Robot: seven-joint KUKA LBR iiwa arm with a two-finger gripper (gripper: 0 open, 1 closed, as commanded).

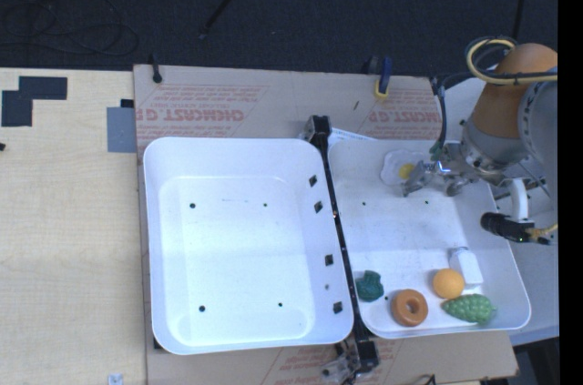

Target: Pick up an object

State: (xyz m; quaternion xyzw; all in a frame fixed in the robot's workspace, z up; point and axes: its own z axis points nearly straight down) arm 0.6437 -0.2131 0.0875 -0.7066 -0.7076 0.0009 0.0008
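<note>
Camera view shows the end effector (428, 177) low in the right white bin (401, 228), grip state indeterminate, with nothing visibly lifted; the round orange ball (447, 283) and neighbouring objects lie along the near edge, pick pending.

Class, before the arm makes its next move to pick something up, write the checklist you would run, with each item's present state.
1. Objects lie in the right bin: ok; orange ball, ring, green bumpy piece, dark green piece, white block.
2. Pincer over the right bin: ok, near its far edge.
3. Pincer above a target: not ok; most objects sit at the near edge.
4. Something already held: cannot tell.
5. Ball and white block separated: not ok, they look touching.
</note>
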